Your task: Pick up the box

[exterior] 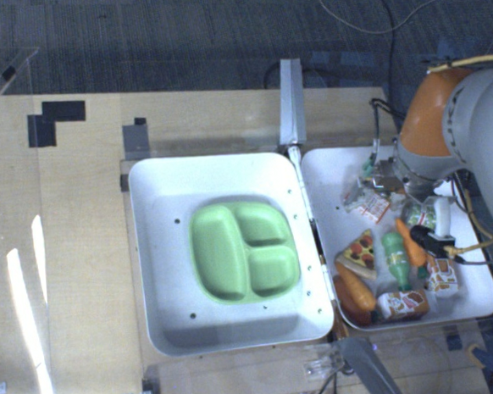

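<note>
Nearest the front edge of the pale wooden desk (82, 273), the right bin (323, 194) holds a crowd of small toy foods. Along its front wall lie a brown, rounded bread-like piece (354, 292) and a squat box (403, 304) with a red and white printed face, lying on its side just beside the bread. A second small printed carton (440, 275) sits toward the bin's front right corner. Just behind these are a wedge-shaped pizza slice (359, 253), a smooth green bottle (395, 259) and an orange carrot (412, 243), all packed close together. Further back lies a crinkled clear wrapper (364, 198).

The left bin (163, 326), a shallow white tray with rounded corners, holds one glossy green plate (244, 250) with three compartments, set near its middle.

At the right bin's far right side the grey arm (479, 131) with its orange band comes down; the pincer (406, 189) is over the clutter there, and whether it is open or closed cannot be told. The box lies apart from it, at the front.
</note>
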